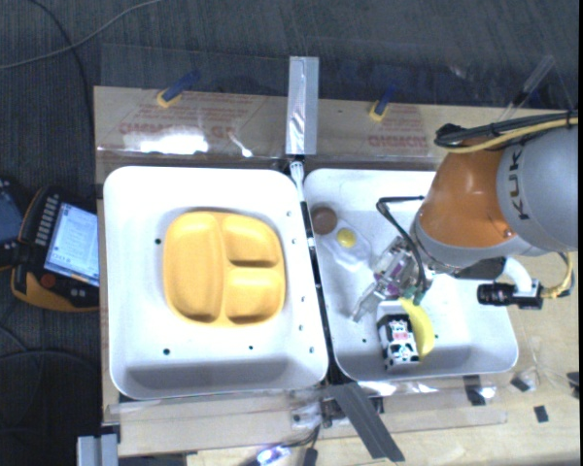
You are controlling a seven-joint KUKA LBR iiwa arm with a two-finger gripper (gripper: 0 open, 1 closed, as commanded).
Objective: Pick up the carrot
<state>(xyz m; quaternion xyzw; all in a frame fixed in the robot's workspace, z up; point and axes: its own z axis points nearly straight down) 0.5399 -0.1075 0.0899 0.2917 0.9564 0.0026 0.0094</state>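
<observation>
- Dark carpet surrounds a wooden bench (525, 396) bearing two white bins side by side; the left bin (136, 357) holds a yellow divided plate (223, 265).
- My arm (486, 207) reaches over the right bin (476, 352), with the gripper (384, 284) low among the clutter in its middle.
- I cannot tell whether the gripper is apart or together, and I see nothing held in it.
- Just beside it lie a banana (424, 326) and a small black-and-white block (398, 343); further back sit a brown round thing (324, 220) and a small yellow ball (346, 239).
- I cannot make out a carrot anywhere; it may lie hidden under the arm.
- I judge this as the search or approach step, with no grasp made.
- Next I need the arm lifted clear so I can find the carrot, then a descent straight over it.
</observation>
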